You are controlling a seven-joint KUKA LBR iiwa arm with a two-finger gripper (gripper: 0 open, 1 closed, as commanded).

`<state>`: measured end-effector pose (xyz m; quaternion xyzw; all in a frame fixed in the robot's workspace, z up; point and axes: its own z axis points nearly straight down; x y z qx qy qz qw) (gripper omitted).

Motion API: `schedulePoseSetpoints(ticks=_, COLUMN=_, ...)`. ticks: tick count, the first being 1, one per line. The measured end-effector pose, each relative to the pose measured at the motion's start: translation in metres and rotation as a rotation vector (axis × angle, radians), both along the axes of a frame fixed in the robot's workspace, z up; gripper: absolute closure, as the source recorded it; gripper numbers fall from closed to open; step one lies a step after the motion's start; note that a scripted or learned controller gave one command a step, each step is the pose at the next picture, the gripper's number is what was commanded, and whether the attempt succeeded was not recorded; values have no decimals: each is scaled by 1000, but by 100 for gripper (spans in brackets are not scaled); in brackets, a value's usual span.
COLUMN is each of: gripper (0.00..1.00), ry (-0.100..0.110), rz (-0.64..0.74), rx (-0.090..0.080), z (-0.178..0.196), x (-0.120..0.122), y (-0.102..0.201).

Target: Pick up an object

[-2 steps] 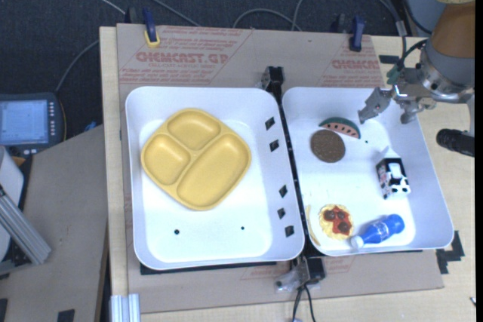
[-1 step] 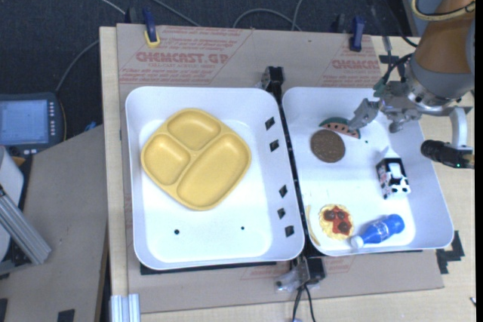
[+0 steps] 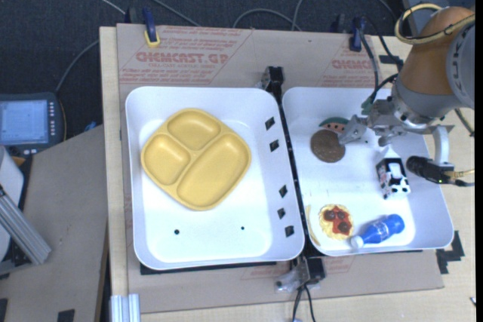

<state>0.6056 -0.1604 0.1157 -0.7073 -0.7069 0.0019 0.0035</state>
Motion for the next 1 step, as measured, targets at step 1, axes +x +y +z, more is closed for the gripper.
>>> schedulePoseSetpoints(ticks=1, gripper=100, ry=-9, rz=1, rx=-1, z=16, x=2, y=0)
